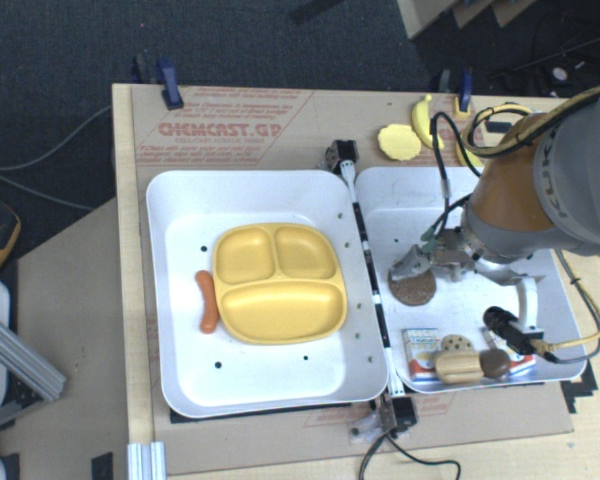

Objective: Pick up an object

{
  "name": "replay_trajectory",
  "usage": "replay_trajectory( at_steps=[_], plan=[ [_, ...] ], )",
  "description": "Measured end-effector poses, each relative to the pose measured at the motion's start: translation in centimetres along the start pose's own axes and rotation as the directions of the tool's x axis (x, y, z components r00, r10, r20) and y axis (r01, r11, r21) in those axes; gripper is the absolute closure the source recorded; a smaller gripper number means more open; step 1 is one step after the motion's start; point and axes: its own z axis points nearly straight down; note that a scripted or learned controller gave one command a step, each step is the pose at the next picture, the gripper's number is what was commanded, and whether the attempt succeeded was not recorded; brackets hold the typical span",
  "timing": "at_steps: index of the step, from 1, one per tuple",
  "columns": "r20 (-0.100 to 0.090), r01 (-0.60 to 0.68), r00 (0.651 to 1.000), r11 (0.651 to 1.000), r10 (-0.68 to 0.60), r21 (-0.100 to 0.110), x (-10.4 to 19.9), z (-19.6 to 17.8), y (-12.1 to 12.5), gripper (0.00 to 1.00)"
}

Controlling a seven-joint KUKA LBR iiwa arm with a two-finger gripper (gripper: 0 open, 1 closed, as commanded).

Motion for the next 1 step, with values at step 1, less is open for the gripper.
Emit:
replay_trajectory(
  at_steps=[1],
  plan=[
    [-0.001, 0.000, 1.000, 1.000, 0.000, 0.000, -0.35, -0.01, -1.89, 0.00]
  ],
)
